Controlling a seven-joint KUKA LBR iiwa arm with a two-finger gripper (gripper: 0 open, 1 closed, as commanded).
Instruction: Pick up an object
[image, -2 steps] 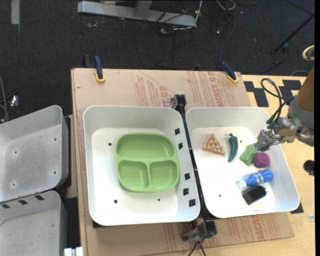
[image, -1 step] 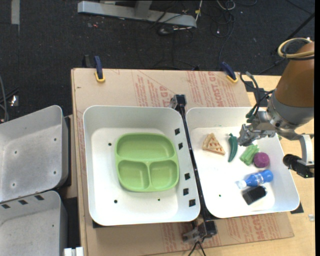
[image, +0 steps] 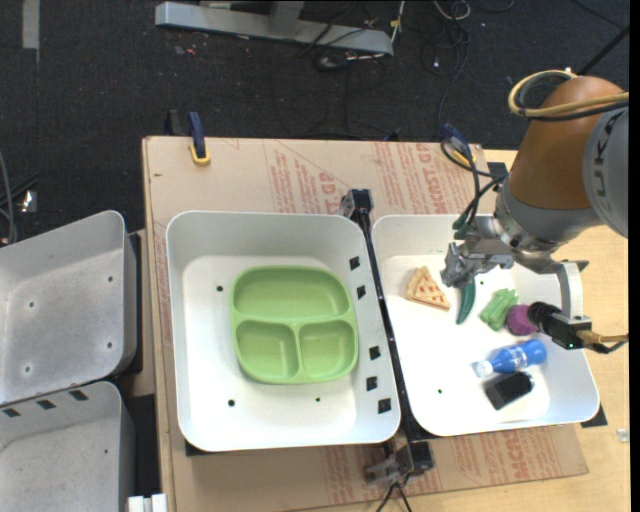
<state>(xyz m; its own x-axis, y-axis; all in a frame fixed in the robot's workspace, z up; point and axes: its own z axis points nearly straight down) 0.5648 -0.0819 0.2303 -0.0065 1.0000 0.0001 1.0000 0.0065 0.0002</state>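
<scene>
Green pepper (image: 466, 300) hangs just below the jaws, whose grip I cannot tell; lift straight, clear of the pizza slice (image: 427, 289) beside.

— Where is there room in the right bin (image: 415, 400)?

— Its near left floor is bare, and so is the far left corner. The pizza slice toy (image: 427, 289), dark green pepper (image: 467, 300), green piece (image: 497, 308), purple ball (image: 521, 320), blue bottle (image: 512, 358) and black block (image: 508, 389) crowd the right half.

— And the left bin (image: 200, 400)?

— The green divided plate (image: 295, 323) fills its middle; only the margins around it are free.
</scene>
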